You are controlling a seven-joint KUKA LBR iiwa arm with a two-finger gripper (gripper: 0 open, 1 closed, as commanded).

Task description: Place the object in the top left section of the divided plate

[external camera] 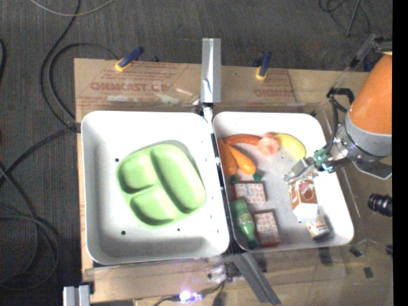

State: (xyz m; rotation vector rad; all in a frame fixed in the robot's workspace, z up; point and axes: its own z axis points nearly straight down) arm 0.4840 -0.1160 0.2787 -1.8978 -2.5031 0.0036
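**Gripper low over the right bin, green plate waiting in the left**

While the grey arm (376, 107) with its orange band reaches in from the right, its gripper (305, 169) sits low over the right bin (331, 225); whether it is released or clenched cannot be told from this view. Just below the gripper, inside that bin, lies an orange-and-white carton (306, 199), close to the tips but not seen between them. Further into that bin from the carton are a yellow banana (291, 145), a pink round fruit (268, 145), an orange carrot-like piece (241, 160), a green bottle (243, 220) and two small brown boxes (250, 192). Left of the right bin, touching it along the shared edge, stands the left bin (95, 234). Inside it rests the green divided plate (162, 183), tilted somewhat, its three sections holding nothing. Behind the left bin, two clamps (129, 58) pinch the board.
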